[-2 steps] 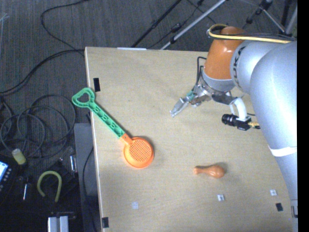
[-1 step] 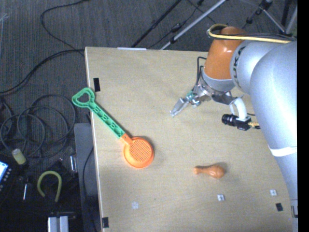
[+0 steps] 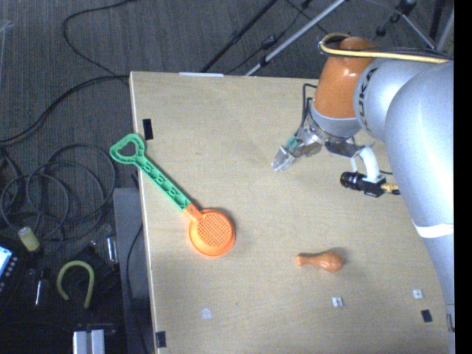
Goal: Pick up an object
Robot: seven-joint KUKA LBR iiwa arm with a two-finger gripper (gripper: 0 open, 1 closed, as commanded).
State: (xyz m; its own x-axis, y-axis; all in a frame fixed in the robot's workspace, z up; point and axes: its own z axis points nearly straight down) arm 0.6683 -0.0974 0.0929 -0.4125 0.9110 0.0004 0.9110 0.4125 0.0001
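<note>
A toy strainer lies on the tan board, with a green handle and an orange mesh head, left of centre. A small orange drumstick-shaped toy rests lower right of the middle. My gripper hangs over the board's upper middle, tilted down to the left, apart from both toys. The strainer head is well below and to its left. The drumstick toy is below it and slightly right.
The grey arm with its orange band covers the right side of the tan board. Cables and clutter lie on the floor to the left. Tripod legs cross behind the board's far edge.
</note>
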